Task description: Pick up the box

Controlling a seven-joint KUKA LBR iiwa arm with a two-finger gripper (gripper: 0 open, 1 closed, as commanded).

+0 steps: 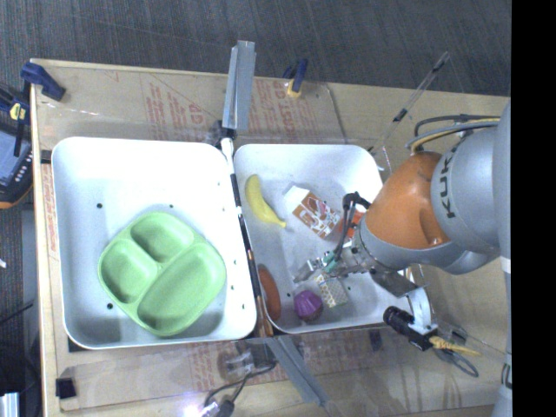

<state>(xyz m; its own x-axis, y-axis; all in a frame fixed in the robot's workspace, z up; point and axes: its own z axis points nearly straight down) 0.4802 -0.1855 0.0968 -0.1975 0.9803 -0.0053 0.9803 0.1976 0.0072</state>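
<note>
The box (313, 213) is a small white and orange carton lying flat in the upper middle of the right bin (287, 159). My gripper (325, 274) hangs over the lower middle of that bin, a little toward the front from the box and apart from it. Nothing from the bin is visibly lifted in the gripper. The grey and orange arm (417, 215) comes in from the right and hides the bin's right side.
A yellow banana (261, 201) lies left of the box. A purple round object (307, 304) and a red-brown one (270, 291) sit near the right bin's front wall, close to the gripper. A green divided plate (161, 272) lies in the left bin (78, 159).
</note>
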